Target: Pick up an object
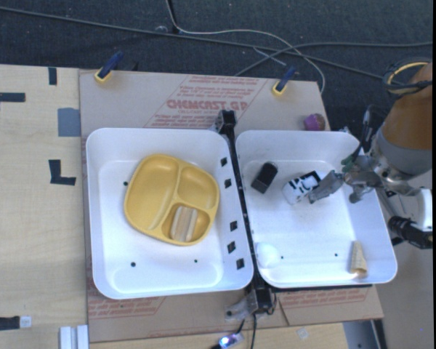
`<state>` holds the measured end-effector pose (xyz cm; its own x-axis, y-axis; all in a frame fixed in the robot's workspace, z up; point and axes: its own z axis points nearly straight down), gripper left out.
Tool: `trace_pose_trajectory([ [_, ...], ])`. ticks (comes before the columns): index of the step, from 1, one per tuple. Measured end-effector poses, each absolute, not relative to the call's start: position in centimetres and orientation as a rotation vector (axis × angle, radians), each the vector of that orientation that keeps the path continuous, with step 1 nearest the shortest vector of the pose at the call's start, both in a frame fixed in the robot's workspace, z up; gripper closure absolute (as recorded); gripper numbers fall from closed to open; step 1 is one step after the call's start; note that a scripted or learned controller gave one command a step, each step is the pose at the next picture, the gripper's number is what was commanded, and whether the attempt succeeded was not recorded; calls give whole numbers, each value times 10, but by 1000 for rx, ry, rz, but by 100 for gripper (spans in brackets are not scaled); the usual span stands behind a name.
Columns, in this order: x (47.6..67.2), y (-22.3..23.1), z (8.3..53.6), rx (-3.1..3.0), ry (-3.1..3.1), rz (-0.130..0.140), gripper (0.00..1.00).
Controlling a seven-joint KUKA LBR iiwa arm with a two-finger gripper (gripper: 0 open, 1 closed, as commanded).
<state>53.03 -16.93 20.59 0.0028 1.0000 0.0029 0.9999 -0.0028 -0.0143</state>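
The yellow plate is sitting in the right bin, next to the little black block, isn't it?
Not quite. The camera view shows the yellow plate in the left bin, not the right one. The little black block lies in the right bin, across the divider from the plate, with the gripper close by.

cardboard sheet under bins | two clamps, yellow-blue | black cables | purple thing behind right bin
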Motion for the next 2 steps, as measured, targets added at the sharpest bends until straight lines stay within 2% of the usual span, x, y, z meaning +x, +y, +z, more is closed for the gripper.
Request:
trace_pose_trajectory([
  [1, 533, -169, 213, -2219, -2222, 2, 0],
  [2, 524, -166, 164, -2218, -2219, 5, 0],
])
